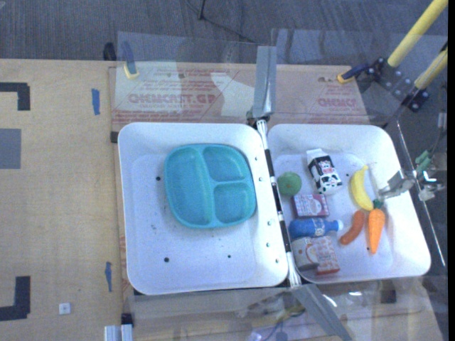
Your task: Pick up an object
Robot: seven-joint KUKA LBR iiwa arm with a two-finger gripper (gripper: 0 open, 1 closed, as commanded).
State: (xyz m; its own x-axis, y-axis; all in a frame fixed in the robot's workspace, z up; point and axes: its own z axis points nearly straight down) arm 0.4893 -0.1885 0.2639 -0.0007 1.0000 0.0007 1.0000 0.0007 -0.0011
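Camera view, from above and at a slant, takes in both shallow white bins on my pale wooden desk (57, 226). My gripper (398, 185) reaches in from the right edge and sits low over the right white bin (405, 261), its metallic tip just beside the yellow banana (360, 188). It is small and partly lost against the bin wall, so I cannot tell how it stands, and nothing is visibly held in it.

The right bin carries all the small things. The banana is curved and stands roughly upright in the picture, near the bin's right half. Just below it lie two orange carrots with green tops: the fatter orange carrot (375, 229) points downward, and the thinner orange-red carrot (351, 228) leans at a slant, touching or nearly touching its neighbour. A black-and-white carton with a cow pattern (323, 171) lies tilted near the top middle. A round green ball-like fruit (288, 183) sits close to the divider. Below it comes a pink and white small box (310, 205), then a blue bottle with a white cap (313, 227) lying on its side, then a red and tan packet (317, 253) near the lower wall.

The left white bin (142, 261) holds a teal plastic plate with three compartments (210, 185), lying flat in its upper middle.
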